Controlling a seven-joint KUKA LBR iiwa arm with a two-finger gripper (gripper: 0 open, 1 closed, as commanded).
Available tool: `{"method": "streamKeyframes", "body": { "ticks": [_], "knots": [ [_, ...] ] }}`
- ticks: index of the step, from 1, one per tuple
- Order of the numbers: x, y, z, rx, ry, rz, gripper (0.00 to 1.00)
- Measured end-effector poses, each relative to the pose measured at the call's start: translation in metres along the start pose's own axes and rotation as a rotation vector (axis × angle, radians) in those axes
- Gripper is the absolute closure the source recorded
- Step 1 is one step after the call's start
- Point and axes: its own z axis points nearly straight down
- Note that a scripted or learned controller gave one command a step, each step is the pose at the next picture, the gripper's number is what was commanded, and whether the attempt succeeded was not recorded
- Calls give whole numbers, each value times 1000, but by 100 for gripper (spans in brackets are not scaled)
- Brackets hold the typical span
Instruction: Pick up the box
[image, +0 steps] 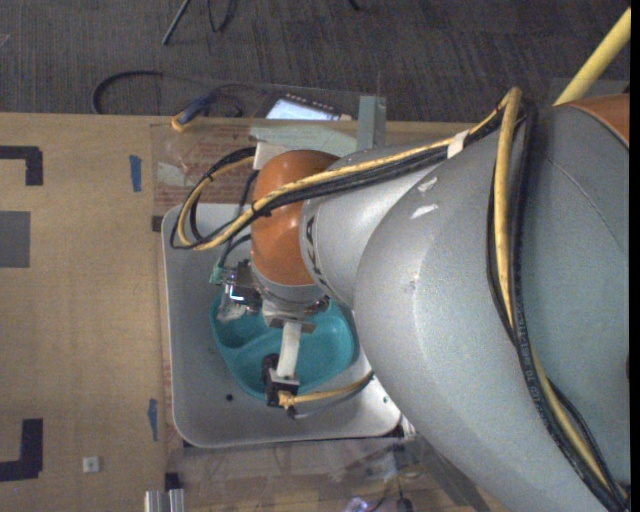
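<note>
The robot's metal gripper (243, 298) hangs straight down beneath the orange-banded wrist, low inside the shallow white plastic bin (185, 400). That posture suits a top-down grab. The wrist hides it too much to tell whether it is open or closed. Just beneath it and to its right sits a rounded teal plastic bowl (335, 345). Where the box lies cannot be told; it is probably under the grey arm, which covers the bin behind the gripper.

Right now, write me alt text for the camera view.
A grey arm reaches from the right into a white bin, its orange band above a teal bowl-like thing lying in the bin. Yellow cables run along the arm.
</note>
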Motion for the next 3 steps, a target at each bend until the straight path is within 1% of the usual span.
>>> {"method": "streamKeyframes", "body": {
  "ticks": [1,2,3],
  "knots": [
    [-3,4,-13,-6,-3,6,100],
    [4,-6,-242,25,-15,105,100],
    [1,-42,-115,27,-14,16,100]
  ]
}}
